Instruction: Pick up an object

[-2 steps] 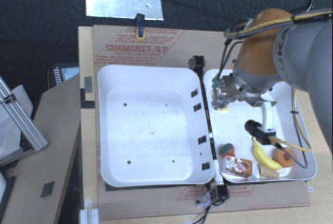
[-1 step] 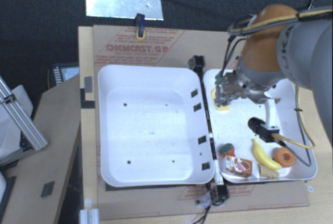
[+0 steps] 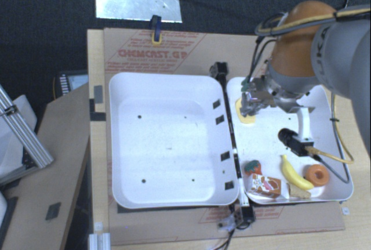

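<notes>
From the overhead camera I see the gripper (image 3: 250,104) low in the bin on the view's right (image 3: 265,149), near its far-left corner, right over a pale yellow disc (image 3: 248,118) lying on the bin floor. I cannot tell whether it is clenched or released, or whether it touches the disc. Along that bin's near edge lie a banana (image 3: 293,172), an orange ring (image 3: 317,175) just beside it, a red-and-white packet (image 3: 265,185) and a small red piece (image 3: 253,168). The left bin (image 3: 168,144) sits alongside
</notes>
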`<state>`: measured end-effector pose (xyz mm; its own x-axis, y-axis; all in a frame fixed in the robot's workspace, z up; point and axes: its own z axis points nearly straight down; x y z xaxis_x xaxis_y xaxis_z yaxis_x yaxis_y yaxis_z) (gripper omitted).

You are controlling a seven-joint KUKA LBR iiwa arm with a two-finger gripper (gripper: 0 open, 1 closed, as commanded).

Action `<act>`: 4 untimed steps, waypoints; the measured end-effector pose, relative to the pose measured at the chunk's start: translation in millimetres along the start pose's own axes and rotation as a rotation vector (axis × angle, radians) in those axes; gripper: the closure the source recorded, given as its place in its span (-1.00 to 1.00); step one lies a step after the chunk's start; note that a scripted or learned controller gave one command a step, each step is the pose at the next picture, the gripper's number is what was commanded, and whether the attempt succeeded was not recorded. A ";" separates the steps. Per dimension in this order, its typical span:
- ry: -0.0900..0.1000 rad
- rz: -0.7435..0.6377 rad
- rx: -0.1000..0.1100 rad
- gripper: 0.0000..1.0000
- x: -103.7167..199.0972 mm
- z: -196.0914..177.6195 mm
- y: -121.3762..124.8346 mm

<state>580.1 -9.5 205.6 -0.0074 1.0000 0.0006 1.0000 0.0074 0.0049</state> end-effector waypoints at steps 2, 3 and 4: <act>0.002 -0.003 0.003 1.00 61.8 -5.6 -3.1; 0.006 -0.008 -0.011 1.00 159.3 -122.9 28.0; -0.001 -0.001 0.014 1.00 222.4 10.3 50.3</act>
<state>628.7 213.3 195.7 -0.0088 1.0000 0.0001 0.9999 0.0088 -0.0089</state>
